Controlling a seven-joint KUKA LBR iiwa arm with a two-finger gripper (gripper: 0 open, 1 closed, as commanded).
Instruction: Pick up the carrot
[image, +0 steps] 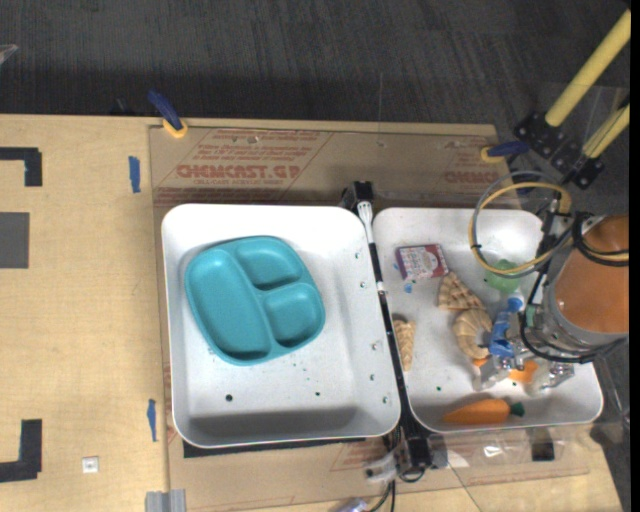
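Brown cardboard over the bench (80, 300), two shallow white bins side by side on it, dark floor beyond the far edge. Left bin (190, 400) holding a teal divided plate (255, 297) near its middle. Right bin (580, 405) cluttered: a small pink-and-white packet (421, 262) toward the far left corner, two tan shell-like pieces (462, 310) near the centre, another tan piece (404, 340) against the divider, something pale green and white (508, 252) toward the far right.

Carrot (480, 411) lying flat along the near edge of the right bin, orange body pointing left, small green top at its right end, nothing resting on it. Clearly not lifted: resting on the bin floor, not between any fingers.

Grey arm with orange band (598, 280) reaching in over the right edge of the right bin, cables looping above. Hand (512, 372) low over the bin floor, just beyond the carrot's green end, close but seemingly not touching. Blue and orange bits amid the hand's metalwork, too jumbled to read; open or closed cannot be told, and no object visibly pinched.

Judged progress: approach roughly made, grasp not made. Left to do: shift toward the near edge, settle over the carrot's body, close on it, raise it clear. Near wall of the bin likely to crowd the fingers.
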